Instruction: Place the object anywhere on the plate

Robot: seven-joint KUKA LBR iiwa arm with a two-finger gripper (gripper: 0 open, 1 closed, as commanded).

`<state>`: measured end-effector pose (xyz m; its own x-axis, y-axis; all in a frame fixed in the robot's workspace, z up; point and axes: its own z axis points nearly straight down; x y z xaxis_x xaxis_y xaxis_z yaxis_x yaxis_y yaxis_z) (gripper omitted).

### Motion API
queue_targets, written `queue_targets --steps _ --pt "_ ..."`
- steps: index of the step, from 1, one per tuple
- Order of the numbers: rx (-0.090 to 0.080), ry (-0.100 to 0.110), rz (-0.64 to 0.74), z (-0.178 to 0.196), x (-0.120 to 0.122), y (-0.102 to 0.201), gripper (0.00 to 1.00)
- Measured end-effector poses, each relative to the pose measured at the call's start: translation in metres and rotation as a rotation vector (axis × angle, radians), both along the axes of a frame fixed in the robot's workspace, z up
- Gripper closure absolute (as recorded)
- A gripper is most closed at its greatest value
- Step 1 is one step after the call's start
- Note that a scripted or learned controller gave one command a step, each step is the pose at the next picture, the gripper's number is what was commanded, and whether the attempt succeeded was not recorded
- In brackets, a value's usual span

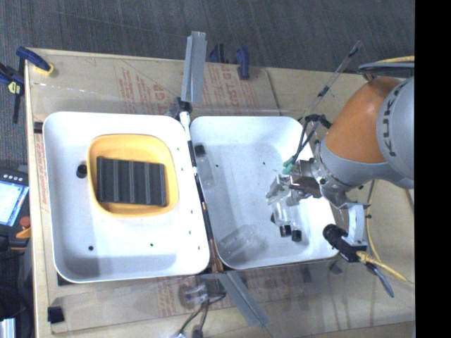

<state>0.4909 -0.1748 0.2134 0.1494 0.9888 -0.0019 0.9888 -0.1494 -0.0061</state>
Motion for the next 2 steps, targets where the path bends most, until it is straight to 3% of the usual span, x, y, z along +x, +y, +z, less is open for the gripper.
queue_targets --steps 1,2 --pt "0.002 -0.005 0.262 0.01 0.091 0.034 1.0" --pt "0.005 -0.001 0.527 -0.023 0.115 0.116 1.0"
